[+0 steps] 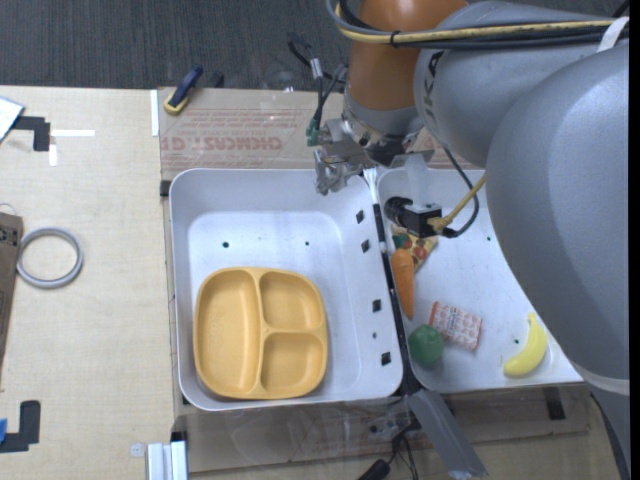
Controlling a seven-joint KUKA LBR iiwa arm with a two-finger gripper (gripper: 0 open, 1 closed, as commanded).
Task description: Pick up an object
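My gripper [331,175] hangs over the far right corner of the left bin [182,268], near the wall shared with the right bin [490,268]. I see nothing in it. A yellow divided plate [262,333] lies in the near part of the left bin. In the right bin lie an orange carrot [402,278] along the left wall, a green round item [425,346], a red and white packet [456,325] and a yellow banana [528,348]. A small multicoloured item [416,244] lies above the carrot, partly under a black cable piece.
The large grey arm [540,148] covers the right bin's far and right side. A grey tape roll [47,258] lies on the wooden bench at the left. Behind the bins lies a cardboard sheet [240,130] with a blue tool [185,88].
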